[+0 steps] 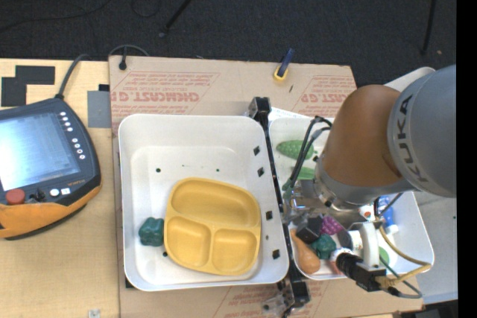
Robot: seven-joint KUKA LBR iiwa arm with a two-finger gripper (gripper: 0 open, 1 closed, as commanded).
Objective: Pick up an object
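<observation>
Two white bins sit side by side. The left bin (134,160) holds a yellow divided tray (212,223), and a dark green object (151,231) lies just left of this tray. To the tray's right, the gripper (317,216) is down in the right bin (425,234), above an orange object (305,253) and a teal object (324,244). A green object (294,148) lies farther back.

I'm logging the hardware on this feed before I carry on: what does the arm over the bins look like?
The arm is a thick, rounded grey body with dark KUKA lettering on its side. Below it sits a wide orange-brown band above the wrist. Black cables loop off the wrist over the right bin, and a yellowish cable trails near a white and black fitting at the lower end.
</observation>
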